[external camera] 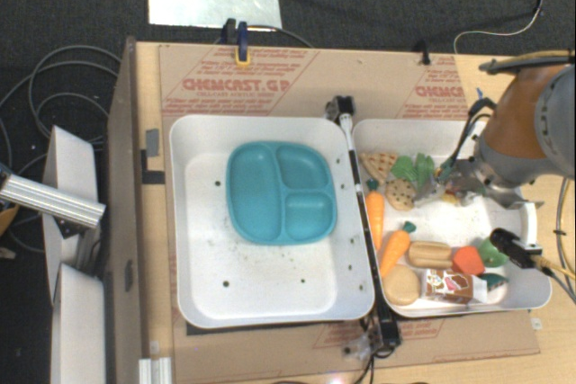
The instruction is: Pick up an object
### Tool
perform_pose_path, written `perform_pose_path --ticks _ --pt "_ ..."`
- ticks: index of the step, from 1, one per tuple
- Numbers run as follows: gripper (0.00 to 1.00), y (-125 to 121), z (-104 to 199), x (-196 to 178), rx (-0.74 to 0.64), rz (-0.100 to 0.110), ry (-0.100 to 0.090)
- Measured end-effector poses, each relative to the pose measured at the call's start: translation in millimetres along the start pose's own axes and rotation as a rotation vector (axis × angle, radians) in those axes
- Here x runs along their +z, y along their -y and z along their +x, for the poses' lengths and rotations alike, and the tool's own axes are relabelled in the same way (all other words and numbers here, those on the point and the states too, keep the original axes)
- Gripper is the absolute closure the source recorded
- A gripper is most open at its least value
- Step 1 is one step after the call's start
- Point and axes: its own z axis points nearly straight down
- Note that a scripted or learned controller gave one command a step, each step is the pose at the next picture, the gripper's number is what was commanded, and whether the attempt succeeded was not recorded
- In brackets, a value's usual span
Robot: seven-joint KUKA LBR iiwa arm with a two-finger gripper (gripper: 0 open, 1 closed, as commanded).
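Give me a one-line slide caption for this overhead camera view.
KUKA arm reaches into the right bin of toy food; a teal divided plate sits in the left bin.

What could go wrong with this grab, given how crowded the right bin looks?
1. The toy food is packed tight: two carrots touch, with a hot dog alongside, so the fingers may nudge neighbours or catch two.
2. The gripper sits near the bin's far corner by the green leafy piece; it could scrape the right bin wall.
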Motion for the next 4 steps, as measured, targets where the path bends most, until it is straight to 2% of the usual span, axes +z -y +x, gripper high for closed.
perform_pose_path --ticks 1,2,3,4 --pt "0.0 -61 43 5 -0.011 0.0 -0.004" --pt "0.0 -89 35 -3 -0.011 0.019 -0.006" --pt "0.0 -61 23 6 -0.002 0.007 -0.003" --pt "1.0 -64 24 -6 -0.007 0.001 -0.002"
